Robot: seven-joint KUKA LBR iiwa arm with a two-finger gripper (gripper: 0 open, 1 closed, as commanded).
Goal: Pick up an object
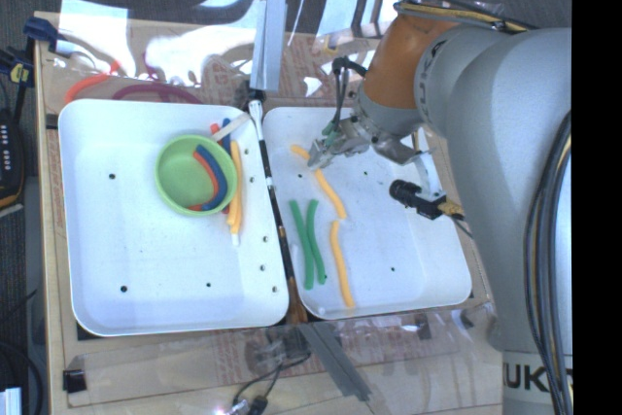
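The grey arm (486, 112) with its orange band fills the right side of the view and reaches down over the right bin (428, 267), which sits on the desk (44, 209) just beside the left bin (117, 258). The left bin carries a green bowl (190, 172) with red and blue curved pieces lying inside it, and an orange stick (234, 209) rests against the bowl's right side. In the right bin lie two green strips (309, 243) side by side, running roughly near-to-far, with a long orange strip (341, 265) just right of them, a shorter orange strip (331, 193) above that, and a small orange piece (299, 152) near the bin's far left corner. A black clip-like part with an orange tip (420, 199) hangs off the arm's side above the bin floor. The tool (323, 154) sits low over the far left of the right bin; how wide it stands I cannot tell, as its tips blur into the clutter, and nothing is visibly held. The nearest candidates are the small orange piece, just to the tool's left, and the shorter orange strip, just nearer the camera, its long axis slanting from far-left to near-right. A grasp on that strip would probably need the tool to close across this slant.
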